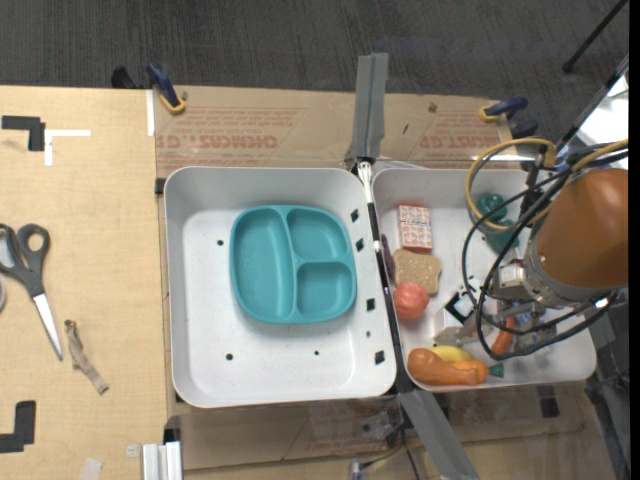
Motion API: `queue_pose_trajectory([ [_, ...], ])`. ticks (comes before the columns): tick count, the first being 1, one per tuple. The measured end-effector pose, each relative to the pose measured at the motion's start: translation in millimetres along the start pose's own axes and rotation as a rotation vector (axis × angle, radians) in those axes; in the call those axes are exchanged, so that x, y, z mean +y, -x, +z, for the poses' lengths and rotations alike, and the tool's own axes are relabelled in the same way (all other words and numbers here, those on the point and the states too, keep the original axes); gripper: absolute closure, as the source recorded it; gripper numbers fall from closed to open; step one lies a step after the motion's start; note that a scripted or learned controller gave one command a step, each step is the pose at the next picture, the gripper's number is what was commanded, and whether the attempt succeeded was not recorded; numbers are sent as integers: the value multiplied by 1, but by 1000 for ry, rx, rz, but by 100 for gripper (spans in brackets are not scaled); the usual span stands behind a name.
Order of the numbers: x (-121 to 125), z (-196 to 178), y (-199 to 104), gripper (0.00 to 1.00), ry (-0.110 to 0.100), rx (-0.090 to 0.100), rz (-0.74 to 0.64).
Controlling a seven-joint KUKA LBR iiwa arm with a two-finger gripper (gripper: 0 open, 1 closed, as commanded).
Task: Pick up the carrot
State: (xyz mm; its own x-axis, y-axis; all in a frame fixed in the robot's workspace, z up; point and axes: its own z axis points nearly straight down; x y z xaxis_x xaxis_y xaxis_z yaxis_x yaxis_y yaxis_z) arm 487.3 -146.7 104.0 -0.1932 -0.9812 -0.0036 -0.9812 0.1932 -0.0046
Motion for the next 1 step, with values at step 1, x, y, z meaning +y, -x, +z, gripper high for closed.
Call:
queue_pose_trajectory([
  [1,-89,-10,53,0,0,0,356],
])
